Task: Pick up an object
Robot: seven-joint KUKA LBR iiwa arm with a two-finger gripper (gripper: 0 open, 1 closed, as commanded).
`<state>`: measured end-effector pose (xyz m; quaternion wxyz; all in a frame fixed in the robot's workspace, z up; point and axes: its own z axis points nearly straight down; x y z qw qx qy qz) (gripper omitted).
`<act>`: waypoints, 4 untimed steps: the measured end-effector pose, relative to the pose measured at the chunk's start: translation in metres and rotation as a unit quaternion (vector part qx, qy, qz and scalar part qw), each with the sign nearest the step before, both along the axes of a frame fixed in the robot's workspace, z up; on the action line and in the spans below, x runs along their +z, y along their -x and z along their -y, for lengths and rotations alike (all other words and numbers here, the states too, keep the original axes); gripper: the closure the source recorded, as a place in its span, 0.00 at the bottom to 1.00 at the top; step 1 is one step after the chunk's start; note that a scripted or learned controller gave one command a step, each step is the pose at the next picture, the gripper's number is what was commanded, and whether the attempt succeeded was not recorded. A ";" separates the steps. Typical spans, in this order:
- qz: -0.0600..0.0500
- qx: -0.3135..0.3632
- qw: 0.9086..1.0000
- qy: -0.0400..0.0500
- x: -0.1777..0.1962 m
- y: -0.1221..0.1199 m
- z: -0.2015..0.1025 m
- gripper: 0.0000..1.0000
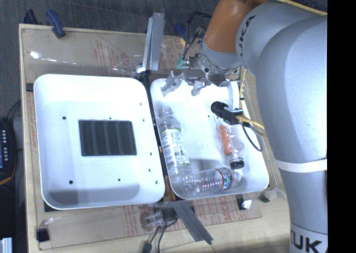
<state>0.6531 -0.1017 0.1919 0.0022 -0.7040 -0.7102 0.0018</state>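
My gripper (183,84) hangs over the far edge of the right bin (196,152), its two fingers spread apart with nothing between them. Below it, a clear plastic bottle with a white label (173,142) lies lengthwise along the bin's left wall. A second clear bottle with a red-banded label (208,181) lies across the near end. A small bottle with orange contents and a dark cap (228,143) rests near the right wall.
The left bin (61,135) holds a dark ribbed rectangle (107,137) at its middle. A metal divider bar (153,43) rises between the bins at the back. Black and yellow cabling (236,114) hangs off the wrist over the right bin. Blue clamps sit at the bench's far left.
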 end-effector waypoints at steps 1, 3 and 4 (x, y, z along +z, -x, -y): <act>0.001 0.094 0.996 -0.001 -0.037 0.024 0.037 0.00; 0.002 0.031 1.000 0.001 -0.020 0.038 0.086 0.00; 0.002 0.061 0.998 0.000 -0.023 0.093 0.109 0.00</act>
